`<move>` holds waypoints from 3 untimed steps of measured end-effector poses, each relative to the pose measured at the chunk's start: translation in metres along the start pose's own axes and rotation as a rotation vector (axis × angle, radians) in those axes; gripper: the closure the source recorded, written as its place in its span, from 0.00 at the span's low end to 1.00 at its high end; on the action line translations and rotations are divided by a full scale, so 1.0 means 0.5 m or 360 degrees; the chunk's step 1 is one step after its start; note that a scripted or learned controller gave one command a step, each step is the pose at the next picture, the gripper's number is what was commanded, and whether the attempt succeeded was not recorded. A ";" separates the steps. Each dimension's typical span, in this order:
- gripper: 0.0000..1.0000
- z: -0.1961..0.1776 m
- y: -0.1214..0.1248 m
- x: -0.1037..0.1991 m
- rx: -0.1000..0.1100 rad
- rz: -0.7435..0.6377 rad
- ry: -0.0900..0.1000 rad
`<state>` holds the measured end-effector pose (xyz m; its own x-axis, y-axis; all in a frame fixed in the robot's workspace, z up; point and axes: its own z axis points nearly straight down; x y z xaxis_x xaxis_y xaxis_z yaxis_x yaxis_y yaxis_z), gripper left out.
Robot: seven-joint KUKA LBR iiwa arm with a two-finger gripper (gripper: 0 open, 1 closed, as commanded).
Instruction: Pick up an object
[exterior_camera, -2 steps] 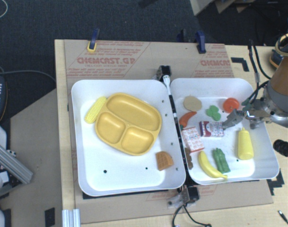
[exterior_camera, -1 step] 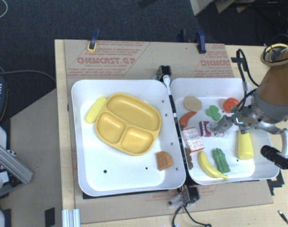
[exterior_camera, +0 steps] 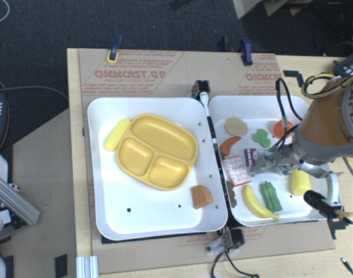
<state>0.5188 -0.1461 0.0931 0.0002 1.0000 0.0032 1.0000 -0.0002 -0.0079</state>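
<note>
My gripper (exterior_camera: 262, 165) hangs low in the right bin (exterior_camera: 219, 106), reaching in from the right below the orange band of the arm (exterior_camera: 324, 120). It sits just right of a red and white packet (exterior_camera: 237, 168) and above a green bean pod (exterior_camera: 271, 196). A banana (exterior_camera: 256, 202) lies near the bin's front wall. A yellow block (exterior_camera: 300, 182) rests beside the wrist. Farther back lie a tan round piece (exterior_camera: 235, 126), a red pepper (exterior_camera: 229, 145), a green leafy piece (exterior_camera: 260, 136) and an orange piece (exterior_camera: 280, 128), partly behind a cable.
The left bin (exterior_camera: 98, 172) holds a yellow divided plate (exterior_camera: 156, 151), a corn cob (exterior_camera: 116, 134) at its left and a brown biscuit (exterior_camera: 201, 197) at the front right. A black divider (exterior_camera: 214, 149) runs between the bins. Blue clamps (exterior_camera: 244, 51) hold the back edge.
</note>
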 end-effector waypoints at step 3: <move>1.00 -0.130 0.010 0.001 -0.0023 -0.0003 -0.0009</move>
<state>0.5243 -0.1461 0.1582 -0.0014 1.0000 -0.0023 1.0000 0.0014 0.0068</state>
